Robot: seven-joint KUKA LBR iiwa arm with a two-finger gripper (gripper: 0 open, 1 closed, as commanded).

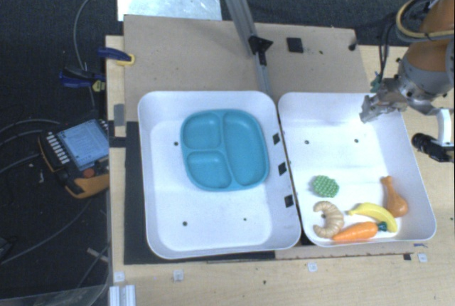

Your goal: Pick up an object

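I see the hand (pixel 372 109) over the far right corner of the right bin (pixel 334 130) — can't tell whether it's wide or narrow from this angle, nothing visibly in it. Pickable stuff is all bunched in the near right corner of that bin: green round piece (pixel 325 186), croissant (pixel 326 218) just below it, carrot (pixel 355 231) touching the croissant's near end, banana (pixel 375 213) right above the carrot, chicken drumstick (pixel 393 197) beside the banana toward the bin's right wall. All well apart from the hand. Left bin (pixel 163 219) sits flush against the right bin and holds a blue divided plate (pixel 224 149). Both bins on the table (pixel 192 55).
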